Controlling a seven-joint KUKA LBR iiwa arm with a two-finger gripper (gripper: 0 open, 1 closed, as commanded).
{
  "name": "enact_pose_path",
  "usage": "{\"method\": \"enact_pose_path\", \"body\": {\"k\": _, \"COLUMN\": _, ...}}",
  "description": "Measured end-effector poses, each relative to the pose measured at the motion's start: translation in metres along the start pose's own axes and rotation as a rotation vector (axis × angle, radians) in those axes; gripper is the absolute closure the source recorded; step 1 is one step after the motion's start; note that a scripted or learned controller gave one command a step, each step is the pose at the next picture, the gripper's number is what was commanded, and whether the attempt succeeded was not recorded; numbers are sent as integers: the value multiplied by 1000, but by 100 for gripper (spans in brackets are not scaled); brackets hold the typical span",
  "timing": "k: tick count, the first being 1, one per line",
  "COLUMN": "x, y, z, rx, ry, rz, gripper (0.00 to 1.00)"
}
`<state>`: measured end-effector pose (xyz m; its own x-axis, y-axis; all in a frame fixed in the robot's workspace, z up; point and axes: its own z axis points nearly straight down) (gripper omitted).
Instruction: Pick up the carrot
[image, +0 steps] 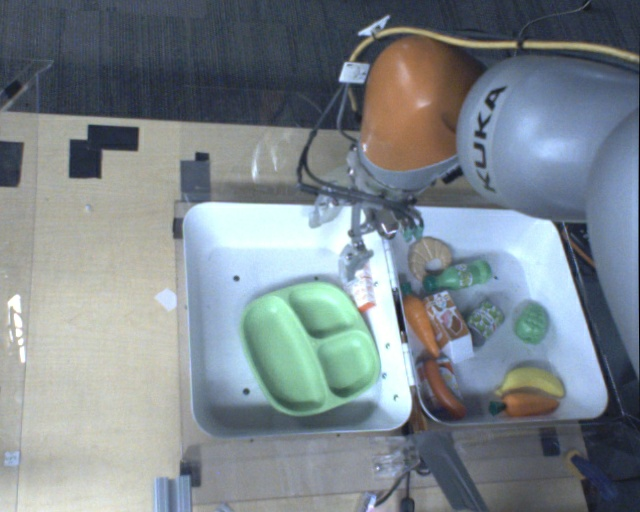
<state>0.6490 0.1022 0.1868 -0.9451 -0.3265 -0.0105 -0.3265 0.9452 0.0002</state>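
Observation:
The carrot (528, 404) is a short orange piece with a dark green end. It lies in the front right corner of the right bin (565, 250), just under a yellow banana (532, 380). My gripper (358, 262) hangs over the right side of the left bin (215, 300), close to the wall between the bins and far from the carrot. A small orange-and-white object (363, 291) sits directly below the gripper tip. Whether it is held is unclear.
A green divided plate (310, 345) lies in the left bin. The right bin also holds a long orange piece (418, 325), a snack packet (447, 318), a green bottle (460, 274), a green ball (532, 322) and a reddish sausage (442, 390). Cables hang from the wrist.

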Motion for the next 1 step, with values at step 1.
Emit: {"method": "enact_pose_path", "body": {"k": 1, "x": 0, "y": 37, "z": 2, "rx": -1, "ry": 2, "rz": -58, "gripper": 0}}
